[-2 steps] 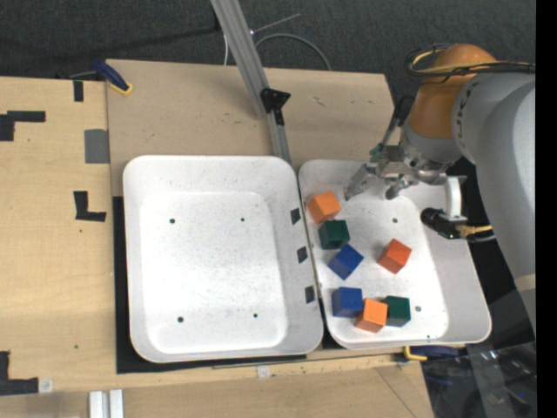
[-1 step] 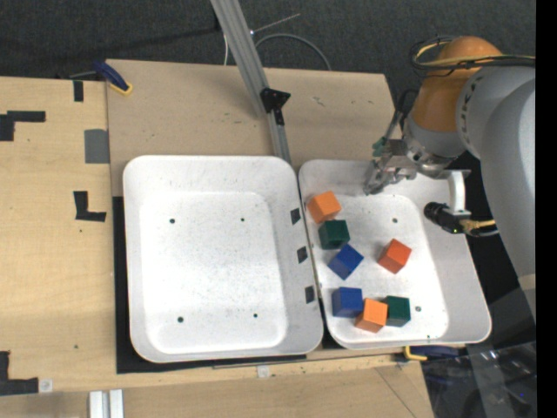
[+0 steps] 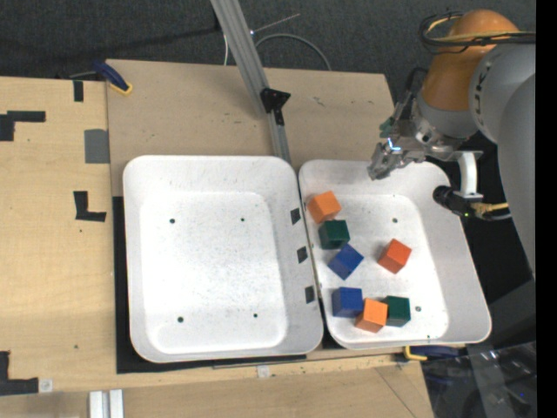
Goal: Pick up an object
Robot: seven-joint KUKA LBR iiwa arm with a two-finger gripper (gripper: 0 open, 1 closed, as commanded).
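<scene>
The right bin (image 3: 452, 259) holds several small cubes. An orange cube (image 3: 325, 205) lies near its far left, with a dark green cube (image 3: 334, 233) and a blue cube (image 3: 345, 260) just below it. A red-orange cube (image 3: 394, 256) sits to the right. Near the front edge are a blue cube (image 3: 347, 300), an orange cube (image 3: 373, 314) and a dark green cube (image 3: 398, 310), close together. My gripper (image 3: 381, 168) hangs over the bin's far edge, above and to the right of the top orange cube, with nothing seen between its fingers.
The left bin (image 3: 144, 233) stands beside the right one. A slanted metal pole (image 3: 252, 59) runs down to the gap between the bins. The grey arm with its orange band (image 3: 466, 59) fills the upper right. Black tape marks lie on the bench at left.
</scene>
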